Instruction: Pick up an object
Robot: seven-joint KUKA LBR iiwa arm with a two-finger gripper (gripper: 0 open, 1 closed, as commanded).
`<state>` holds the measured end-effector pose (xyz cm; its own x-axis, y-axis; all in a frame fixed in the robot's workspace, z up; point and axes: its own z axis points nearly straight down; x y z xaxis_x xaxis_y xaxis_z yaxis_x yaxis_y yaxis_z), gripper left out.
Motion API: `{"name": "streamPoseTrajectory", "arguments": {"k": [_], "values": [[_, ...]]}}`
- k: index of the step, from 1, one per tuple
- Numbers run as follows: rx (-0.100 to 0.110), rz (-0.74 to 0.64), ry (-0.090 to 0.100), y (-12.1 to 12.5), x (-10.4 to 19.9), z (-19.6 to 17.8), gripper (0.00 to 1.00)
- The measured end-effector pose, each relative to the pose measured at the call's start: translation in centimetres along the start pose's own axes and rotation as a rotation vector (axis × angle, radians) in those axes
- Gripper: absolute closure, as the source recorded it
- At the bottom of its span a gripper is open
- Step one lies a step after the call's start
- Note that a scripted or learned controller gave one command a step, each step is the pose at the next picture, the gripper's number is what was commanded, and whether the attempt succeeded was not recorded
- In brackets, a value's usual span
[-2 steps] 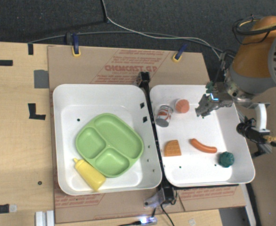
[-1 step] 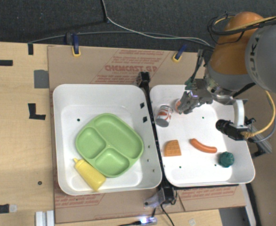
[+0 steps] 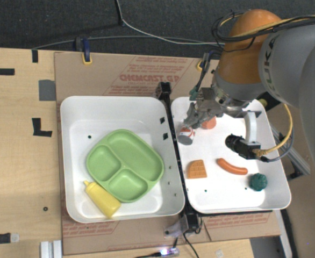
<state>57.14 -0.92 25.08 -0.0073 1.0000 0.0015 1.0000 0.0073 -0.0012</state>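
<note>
Right, down in the right bin [image 3: 227, 193], hard against the wall shared with the left bin [image 3: 77, 122]: gripper [image 3: 192, 123], low over the back corner. Open or closed? Cannot tell from up here, with too much wrist and cabling in the way. Just beneath the tip, a small grey piece [image 3: 185, 139]. Tucked beside the gripper and half hidden, a reddish object [image 3: 209, 124], probably the nearest candidate. Further forward and well apart: orange waffle [image 3: 197, 169], sausage [image 3: 232, 167], green lump [image 3: 258, 182]. Over in the left bin, green plate [image 3: 125, 165] with yellow bottle [image 3: 101, 199] touching its front edge. For the step in hand: settle on one target, likely the reddish one, and centre over it before closing. Keep clear of the dividing wall, or risk pinching plastic instead of prize. Descend straight, close squarely across the narrow side, lift slowly, then check for something actually held before calling it a pick.
</note>
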Motion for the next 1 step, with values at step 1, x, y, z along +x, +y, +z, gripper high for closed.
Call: {"name": "streamPoseTrajectory", "arguments": {"k": [1], "values": [[0.003,0.001,-0.001,-0.18,5.69,1.64,1.0]]}}
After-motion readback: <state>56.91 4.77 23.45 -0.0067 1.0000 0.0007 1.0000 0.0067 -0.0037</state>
